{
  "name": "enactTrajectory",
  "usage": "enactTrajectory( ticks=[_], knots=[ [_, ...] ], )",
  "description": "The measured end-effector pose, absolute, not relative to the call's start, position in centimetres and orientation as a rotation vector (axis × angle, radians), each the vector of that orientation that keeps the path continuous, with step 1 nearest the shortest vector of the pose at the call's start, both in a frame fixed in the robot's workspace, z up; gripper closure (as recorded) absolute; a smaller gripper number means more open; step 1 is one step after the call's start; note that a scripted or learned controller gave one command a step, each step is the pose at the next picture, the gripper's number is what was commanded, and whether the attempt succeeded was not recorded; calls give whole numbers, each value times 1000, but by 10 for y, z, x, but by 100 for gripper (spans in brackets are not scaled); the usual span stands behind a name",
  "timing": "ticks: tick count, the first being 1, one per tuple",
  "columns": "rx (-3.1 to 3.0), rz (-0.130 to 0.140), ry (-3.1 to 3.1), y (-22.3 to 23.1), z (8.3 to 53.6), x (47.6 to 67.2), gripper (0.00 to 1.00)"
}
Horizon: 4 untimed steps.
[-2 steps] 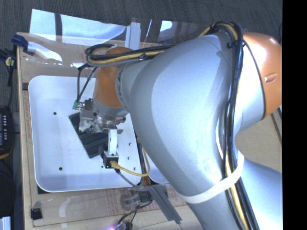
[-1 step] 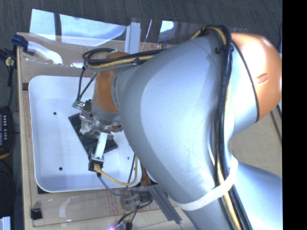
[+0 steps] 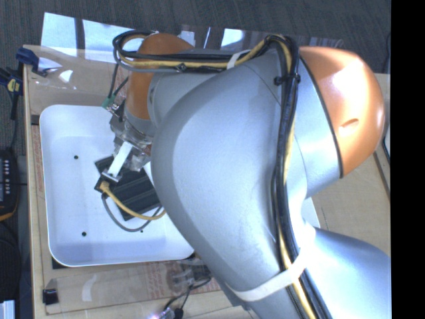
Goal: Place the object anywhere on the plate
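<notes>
My gripper hangs low over the right half of the left white bin, close to the bin's floor. The wrist with its orange band sits just above it. The big grey arm crosses the middle and right of the view and hides whatever lies under it, including the right side of this bin.
The left bin's floor is bare white to the left of and below the gripper, with a few small dark dots on it. Its rim runs along the left and bottom edges. Wooden bench surface lies in front of the bin.
</notes>
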<state>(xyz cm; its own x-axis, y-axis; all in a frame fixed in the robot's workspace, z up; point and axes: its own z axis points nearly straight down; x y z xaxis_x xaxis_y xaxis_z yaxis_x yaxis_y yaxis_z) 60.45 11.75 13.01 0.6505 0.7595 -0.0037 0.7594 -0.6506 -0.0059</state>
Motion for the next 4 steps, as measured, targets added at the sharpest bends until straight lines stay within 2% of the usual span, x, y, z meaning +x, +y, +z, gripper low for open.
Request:
enactTrajectory(
  ticks=[1,2,3,4],
  knots=[
    [-2343,3,-2089,92,191,604,100],
    [-2658,13,-1664,102,114,562,100],
    [-2832,5,-1352,162,92,589,100],
    [-2817,3,-1384,61,368,544,100]
  ],
)
